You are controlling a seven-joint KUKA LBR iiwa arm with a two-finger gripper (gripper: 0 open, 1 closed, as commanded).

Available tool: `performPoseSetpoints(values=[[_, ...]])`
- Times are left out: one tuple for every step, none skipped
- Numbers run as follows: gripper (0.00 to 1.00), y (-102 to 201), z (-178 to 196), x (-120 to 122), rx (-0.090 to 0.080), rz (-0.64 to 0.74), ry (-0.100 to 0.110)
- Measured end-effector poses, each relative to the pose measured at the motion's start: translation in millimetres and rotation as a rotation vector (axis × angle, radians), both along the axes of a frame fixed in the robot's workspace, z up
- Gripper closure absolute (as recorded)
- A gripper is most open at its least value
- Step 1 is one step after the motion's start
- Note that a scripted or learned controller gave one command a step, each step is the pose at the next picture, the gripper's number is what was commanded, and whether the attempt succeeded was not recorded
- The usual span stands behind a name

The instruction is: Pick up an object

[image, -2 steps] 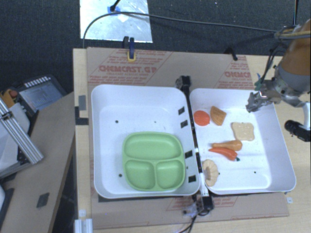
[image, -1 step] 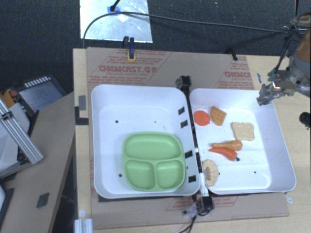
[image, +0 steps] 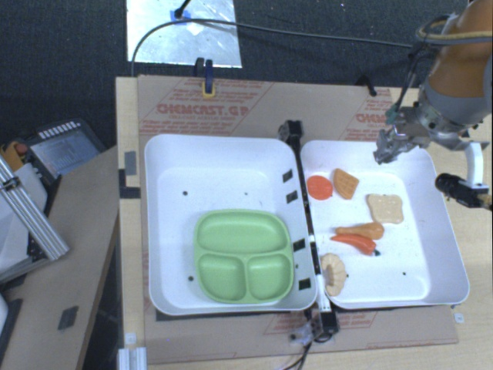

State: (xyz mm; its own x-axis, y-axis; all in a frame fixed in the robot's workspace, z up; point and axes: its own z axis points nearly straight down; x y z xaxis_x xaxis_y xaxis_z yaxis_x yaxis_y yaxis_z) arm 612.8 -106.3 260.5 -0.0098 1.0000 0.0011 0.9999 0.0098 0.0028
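In the right bin (image: 431, 284) lie several toy foods: a red tomato slice (image: 320, 187), an orange wedge (image: 346, 183), a pale bread slice (image: 385, 208), an orange carrot-like piece (image: 360, 230), a red chili (image: 354, 243) and a tan round piece (image: 333, 271) near the front left corner. My gripper (image: 384, 153) hangs above the back edge of the right bin, to the upper right of the orange wedge, with nothing seen between its fingers.
The left bin (image: 166, 176) holds a green divided plate (image: 243, 254) toward its front. A black clamp (image: 293, 132) sits at the back where the two bins meet. A metal sheet (image: 185, 14) lies behind the bench.
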Motion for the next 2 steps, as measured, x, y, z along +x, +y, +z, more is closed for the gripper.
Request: performPoseSetpoints(values=[[1.00,58,-14,12,0.000,0.000,0.001],[1.00,109,-9,20,0.001,0.000,-0.001]])
